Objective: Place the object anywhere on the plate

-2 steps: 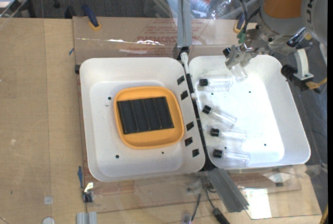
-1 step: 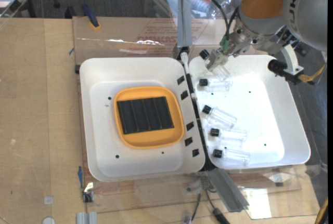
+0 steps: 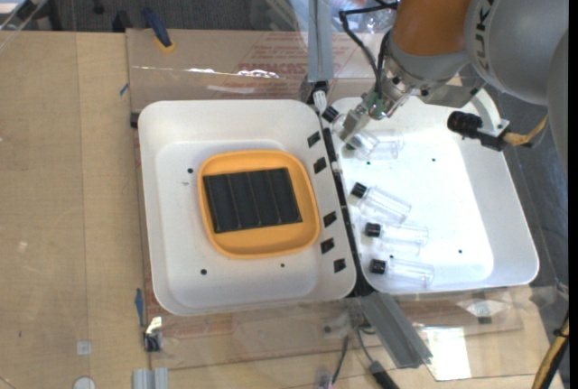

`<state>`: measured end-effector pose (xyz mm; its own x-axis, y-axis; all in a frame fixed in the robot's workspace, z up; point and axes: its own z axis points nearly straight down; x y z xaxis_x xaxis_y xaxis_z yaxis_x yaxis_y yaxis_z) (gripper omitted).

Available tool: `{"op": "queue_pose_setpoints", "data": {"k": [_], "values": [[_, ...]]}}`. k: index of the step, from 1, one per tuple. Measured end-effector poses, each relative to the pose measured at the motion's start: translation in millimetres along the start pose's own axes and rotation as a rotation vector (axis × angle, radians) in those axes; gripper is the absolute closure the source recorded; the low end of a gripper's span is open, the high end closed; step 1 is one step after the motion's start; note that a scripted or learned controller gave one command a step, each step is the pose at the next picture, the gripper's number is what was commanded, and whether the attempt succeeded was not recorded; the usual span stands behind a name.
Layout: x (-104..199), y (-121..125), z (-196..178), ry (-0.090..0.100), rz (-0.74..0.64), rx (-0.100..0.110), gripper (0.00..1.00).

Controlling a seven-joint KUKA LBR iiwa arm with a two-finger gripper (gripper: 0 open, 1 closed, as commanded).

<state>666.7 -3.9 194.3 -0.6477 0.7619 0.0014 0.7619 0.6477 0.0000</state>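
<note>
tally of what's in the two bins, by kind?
Clear vials with black caps, right bin: 4 ()
Orange plate with black insert, left bin: 1
Total: 5

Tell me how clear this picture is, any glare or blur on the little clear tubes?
Camera view: light is even and soft. The clear tubes nearly vanish against the white right bin, and only their black caps stand out. The orange plate looks sharp. The gripper is small and slightly blurred. Glare streaks the plastic sheet behind the bins.
</note>
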Motion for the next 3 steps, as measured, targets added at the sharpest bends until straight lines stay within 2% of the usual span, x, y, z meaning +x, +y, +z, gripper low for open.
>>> {"op": "queue_pose_setpoints", "data": {"k": [1,2,3], "values": [[12.7,9.4,-37.6,-0.004,-0.006,-0.005,1.00],[12.4,9.1,-37.5,-0.004,-0.005,-0.005,0.00],[-12.4,-13.9,-96.5,-0.006,-0.177,-0.005,0.00]]}}
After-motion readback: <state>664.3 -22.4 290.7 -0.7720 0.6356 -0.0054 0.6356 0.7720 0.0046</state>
